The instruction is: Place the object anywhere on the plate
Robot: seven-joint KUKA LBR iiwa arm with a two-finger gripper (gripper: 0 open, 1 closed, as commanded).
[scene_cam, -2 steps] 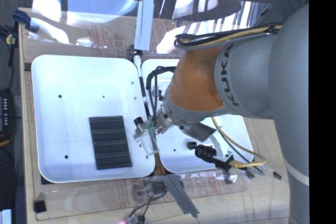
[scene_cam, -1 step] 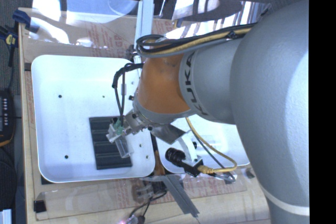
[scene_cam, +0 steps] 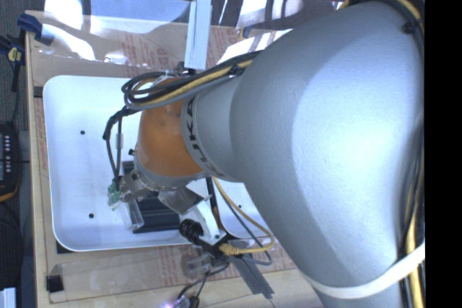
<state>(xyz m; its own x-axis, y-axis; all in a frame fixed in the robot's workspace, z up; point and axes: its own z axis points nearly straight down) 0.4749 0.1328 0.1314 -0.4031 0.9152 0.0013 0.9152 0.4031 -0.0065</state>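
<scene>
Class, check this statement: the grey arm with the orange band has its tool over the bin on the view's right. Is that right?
Not quite. The camera view shows the tool over the white bin on the view's left, not the right one. The rest stands: the arm is grey with an orange band.

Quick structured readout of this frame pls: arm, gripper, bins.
arm: grey KUKA arm reaches in from the right and covers much of the view
orange band: above the left bin
gripper: over the lower part of the left bin, seemingly close to its floor
left bin: white, with two small dark specks on its floor
bench: right half covered by the arm
</scene>
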